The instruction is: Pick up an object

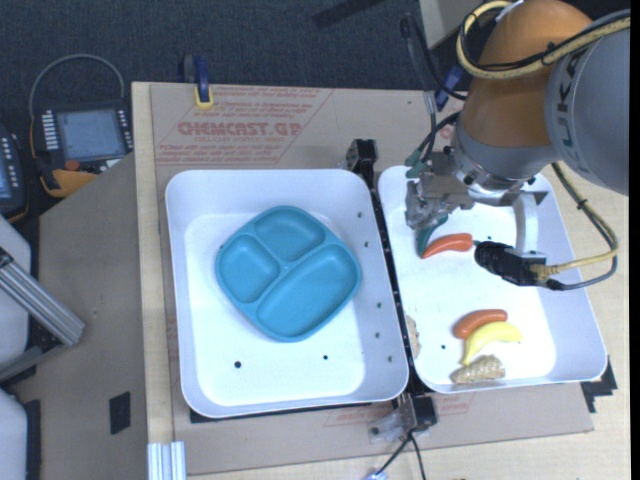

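The right bin (570,298) holds a red-orange sausage-shaped piece (450,245) near its upper left. Lower down lie an orange curved piece (480,320), a yellow banana (492,338) and a beige lumpy piece (478,371). My gripper (428,218) hangs low over the bin's upper left, right at the left end of the red-orange piece, whose tip it partly covers. Whether it touches the piece cannot be told.
In the left bin (190,268) lies a blue divided plate (288,271). A black fitting with a yellow cable (510,262) hangs from the arm over the right bin's middle. The rim between the bins (385,268) is just left of the gripper.
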